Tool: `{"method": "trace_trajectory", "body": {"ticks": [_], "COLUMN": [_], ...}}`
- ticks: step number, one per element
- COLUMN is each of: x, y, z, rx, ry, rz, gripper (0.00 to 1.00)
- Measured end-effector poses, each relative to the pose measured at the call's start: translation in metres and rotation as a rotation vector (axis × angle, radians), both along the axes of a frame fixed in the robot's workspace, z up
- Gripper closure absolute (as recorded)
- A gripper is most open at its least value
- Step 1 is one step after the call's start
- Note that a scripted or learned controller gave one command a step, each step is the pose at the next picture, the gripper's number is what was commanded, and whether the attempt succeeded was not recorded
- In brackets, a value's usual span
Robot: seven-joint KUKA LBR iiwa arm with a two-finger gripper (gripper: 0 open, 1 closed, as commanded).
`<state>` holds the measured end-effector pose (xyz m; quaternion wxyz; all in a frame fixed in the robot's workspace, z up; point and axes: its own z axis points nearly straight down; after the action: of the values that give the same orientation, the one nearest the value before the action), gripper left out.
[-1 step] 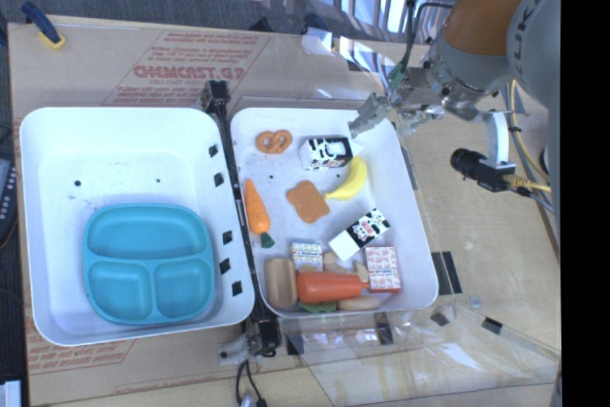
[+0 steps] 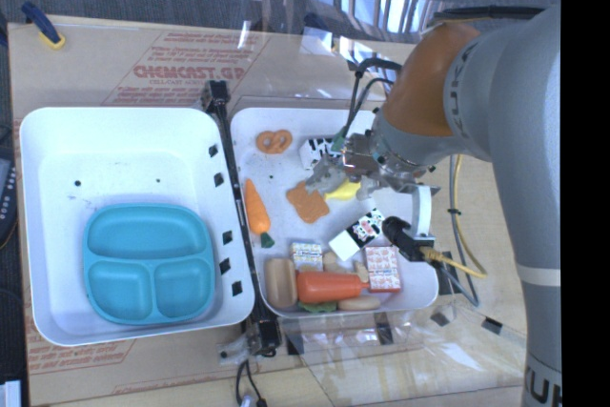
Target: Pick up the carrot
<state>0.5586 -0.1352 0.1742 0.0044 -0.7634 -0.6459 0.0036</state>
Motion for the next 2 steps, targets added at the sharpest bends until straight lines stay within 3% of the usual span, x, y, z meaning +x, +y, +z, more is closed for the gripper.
{"method": "trace_trajectory", "body": {"ticks": [1,2], "x": [-0.026,0.032], "y": [0.094,0.044], "z": [0.016,-0.081], "rx": [-0.003,-0.005], "ry": [-0.002,-0.013], "rz": [-0.355,-0.436], "gripper": [0.0,0.0]}}
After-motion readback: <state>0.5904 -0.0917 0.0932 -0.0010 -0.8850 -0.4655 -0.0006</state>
